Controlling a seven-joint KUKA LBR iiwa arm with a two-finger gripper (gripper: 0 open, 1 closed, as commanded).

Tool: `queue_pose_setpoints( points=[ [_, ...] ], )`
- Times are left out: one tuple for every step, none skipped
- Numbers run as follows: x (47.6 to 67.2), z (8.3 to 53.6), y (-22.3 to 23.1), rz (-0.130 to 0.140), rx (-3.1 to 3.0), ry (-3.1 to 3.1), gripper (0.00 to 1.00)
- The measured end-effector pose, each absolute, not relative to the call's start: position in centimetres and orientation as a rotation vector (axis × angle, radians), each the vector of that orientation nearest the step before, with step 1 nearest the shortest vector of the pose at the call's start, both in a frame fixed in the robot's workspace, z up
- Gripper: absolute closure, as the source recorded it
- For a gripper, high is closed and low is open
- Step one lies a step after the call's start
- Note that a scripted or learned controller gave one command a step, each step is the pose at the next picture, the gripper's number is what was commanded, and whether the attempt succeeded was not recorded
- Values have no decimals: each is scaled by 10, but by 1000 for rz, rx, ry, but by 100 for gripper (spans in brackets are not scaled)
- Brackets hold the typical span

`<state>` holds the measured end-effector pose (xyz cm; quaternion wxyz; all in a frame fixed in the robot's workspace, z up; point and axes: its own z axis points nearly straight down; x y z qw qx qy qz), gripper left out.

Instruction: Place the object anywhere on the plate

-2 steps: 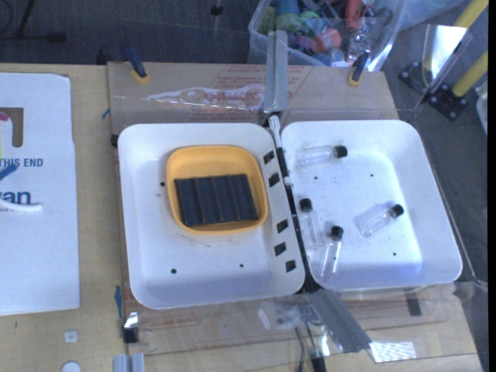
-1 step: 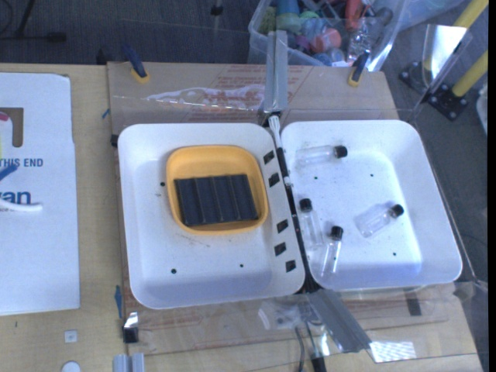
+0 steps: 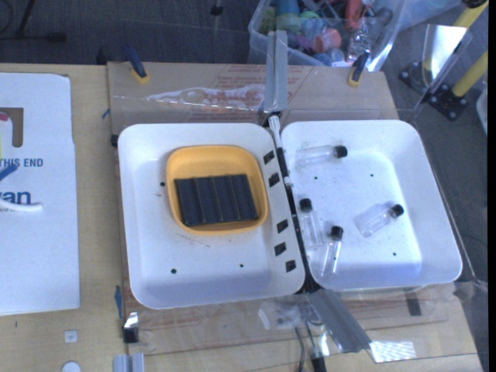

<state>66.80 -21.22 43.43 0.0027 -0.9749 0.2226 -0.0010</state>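
Note:
A yellow plate [image 3: 180, 164] sits in the left white bin [image 3: 147, 262]. A dark ribbed rectangular object [image 3: 215, 199] lies flat on the plate, covering its middle. In the right white bin [image 3: 403, 262] lie several small clear vials with black caps: one near the back [image 3: 322, 156], one toward the right [image 3: 378, 218], and two by the left wall [image 3: 308, 218] [image 3: 332, 248].
A clear tub of colourful items [image 3: 325, 14] stands beyond the bins at the back. A white printed sheet [image 3: 35, 200] lies left of the bins. Black tabs line the divider [image 3: 277, 200] between the bins. A yellow and black stand [image 3: 457, 45] is at far right.

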Motion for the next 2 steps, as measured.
queue_pose_setpoints(
  points=[
    [668,434,-220,-2,-3114,377,100],
    [668,434,-219,-2,-3121,306,100]
  ],
)
